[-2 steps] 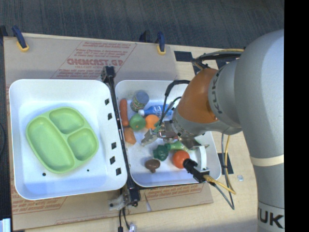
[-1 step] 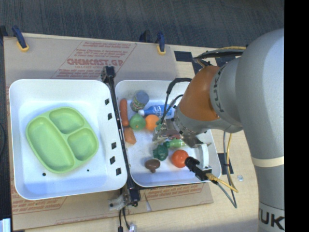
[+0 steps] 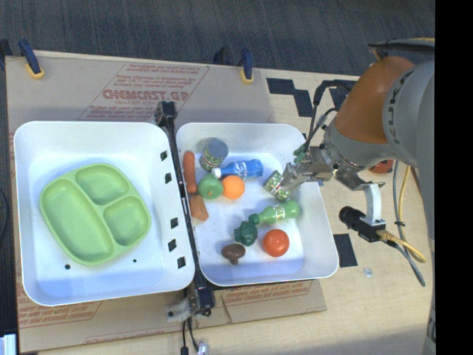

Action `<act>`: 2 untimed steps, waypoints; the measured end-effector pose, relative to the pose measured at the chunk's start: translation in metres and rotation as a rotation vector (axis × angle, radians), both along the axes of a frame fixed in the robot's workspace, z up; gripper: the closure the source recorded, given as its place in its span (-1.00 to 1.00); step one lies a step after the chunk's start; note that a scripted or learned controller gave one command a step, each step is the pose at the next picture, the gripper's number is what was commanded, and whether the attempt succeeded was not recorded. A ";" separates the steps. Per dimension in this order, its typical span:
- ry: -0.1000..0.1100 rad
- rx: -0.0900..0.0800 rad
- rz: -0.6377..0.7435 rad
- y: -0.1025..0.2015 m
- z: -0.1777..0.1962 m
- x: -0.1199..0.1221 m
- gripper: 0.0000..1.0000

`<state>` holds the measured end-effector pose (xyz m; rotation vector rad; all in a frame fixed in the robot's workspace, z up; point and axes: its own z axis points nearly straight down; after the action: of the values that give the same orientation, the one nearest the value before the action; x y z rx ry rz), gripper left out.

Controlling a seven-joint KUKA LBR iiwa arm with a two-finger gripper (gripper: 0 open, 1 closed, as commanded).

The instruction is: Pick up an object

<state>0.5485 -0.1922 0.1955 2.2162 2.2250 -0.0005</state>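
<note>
My gripper reaches in from the right over the right bin, near its right wall. Its fingers are shut on a small green-and-white patterned packet, which sits tilted at the fingertips. Below it lies a green bottle next to a red tomato. To the left are an orange ball, a green apple and a blue bottle.
The right bin also holds a tin can, a carrot, a dark green vegetable and a brown mushroom. The left bin holds a green divided plate. A black divider separates the bins.
</note>
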 end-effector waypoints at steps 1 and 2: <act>0.001 0.001 0.001 0.001 -0.001 0.000 -1.00; -0.017 -0.007 -0.001 0.037 -0.086 -0.034 -1.00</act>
<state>0.5144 -0.1552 0.1094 2.2053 2.2122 0.0102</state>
